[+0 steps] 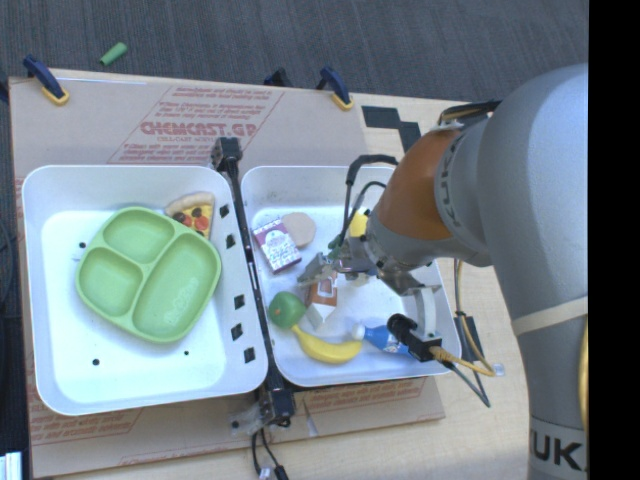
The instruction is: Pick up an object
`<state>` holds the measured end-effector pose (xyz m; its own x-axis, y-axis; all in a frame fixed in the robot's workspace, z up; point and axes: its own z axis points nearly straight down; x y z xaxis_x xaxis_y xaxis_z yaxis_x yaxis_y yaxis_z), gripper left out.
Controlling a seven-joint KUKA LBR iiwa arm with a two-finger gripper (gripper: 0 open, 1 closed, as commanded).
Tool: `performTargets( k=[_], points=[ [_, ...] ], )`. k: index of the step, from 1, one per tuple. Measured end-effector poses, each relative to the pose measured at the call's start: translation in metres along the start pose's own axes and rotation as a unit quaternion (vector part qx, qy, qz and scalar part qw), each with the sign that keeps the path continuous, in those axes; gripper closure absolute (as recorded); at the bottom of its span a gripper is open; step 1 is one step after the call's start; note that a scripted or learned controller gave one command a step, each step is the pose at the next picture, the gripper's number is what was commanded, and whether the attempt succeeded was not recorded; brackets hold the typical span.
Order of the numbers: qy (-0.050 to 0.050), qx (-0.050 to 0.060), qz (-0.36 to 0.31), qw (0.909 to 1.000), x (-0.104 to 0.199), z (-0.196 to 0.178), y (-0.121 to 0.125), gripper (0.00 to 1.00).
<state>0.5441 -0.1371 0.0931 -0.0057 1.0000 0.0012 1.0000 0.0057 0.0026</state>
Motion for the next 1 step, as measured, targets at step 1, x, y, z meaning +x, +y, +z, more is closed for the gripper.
performTargets(
  k=[1],
  points=[
    [0.001, 0.001, -0.001, 1.0, 0.0, -0.0108, 0.0003, 1.0]
  ],
)
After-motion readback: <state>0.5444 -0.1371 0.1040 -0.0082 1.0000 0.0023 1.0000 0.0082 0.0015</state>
